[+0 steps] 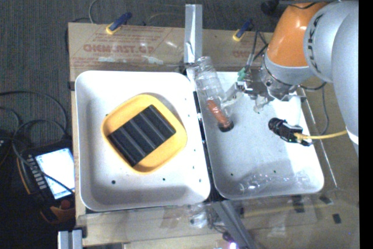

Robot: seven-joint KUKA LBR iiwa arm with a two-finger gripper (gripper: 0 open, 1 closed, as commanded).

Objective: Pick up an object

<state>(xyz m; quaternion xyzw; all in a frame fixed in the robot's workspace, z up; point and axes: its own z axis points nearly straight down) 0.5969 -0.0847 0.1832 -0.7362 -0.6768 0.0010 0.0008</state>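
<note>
Pincer point(252, 94) is seen over right bin point(265, 157), 12 o'clock side; its opening cannot be told. Nothing is seen held. Clear bottle point(211, 93), at its 9 o'clock, is not yet picked.

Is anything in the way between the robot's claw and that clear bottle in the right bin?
Nothing visible. The gripper hangs close beside the clear bottle, with bare floor of the right bin between them. The yellow-and-black object sits apart in the left bin.
</note>
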